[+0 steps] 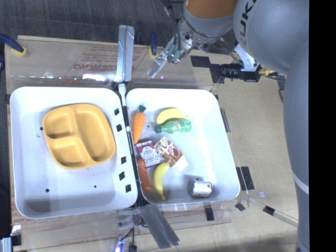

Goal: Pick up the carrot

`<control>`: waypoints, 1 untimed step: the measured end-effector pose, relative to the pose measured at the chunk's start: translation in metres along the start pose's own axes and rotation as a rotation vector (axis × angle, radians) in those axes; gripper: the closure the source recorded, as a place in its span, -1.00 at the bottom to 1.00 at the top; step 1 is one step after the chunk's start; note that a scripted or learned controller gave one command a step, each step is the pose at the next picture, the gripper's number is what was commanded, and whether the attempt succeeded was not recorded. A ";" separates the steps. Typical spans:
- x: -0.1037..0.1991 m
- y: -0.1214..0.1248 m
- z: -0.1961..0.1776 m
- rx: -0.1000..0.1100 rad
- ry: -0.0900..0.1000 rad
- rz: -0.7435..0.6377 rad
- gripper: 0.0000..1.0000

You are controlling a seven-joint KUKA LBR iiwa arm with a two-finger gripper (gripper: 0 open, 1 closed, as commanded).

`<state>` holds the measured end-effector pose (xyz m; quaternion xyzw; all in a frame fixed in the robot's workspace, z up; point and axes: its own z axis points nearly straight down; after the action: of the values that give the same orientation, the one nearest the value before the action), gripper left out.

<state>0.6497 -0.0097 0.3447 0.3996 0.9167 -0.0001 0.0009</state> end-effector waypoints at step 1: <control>0.029 0.017 0.055 0.005 0.005 -0.245 1.00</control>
<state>0.6424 0.0231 0.2902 0.2844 0.9587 -0.0013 -0.0024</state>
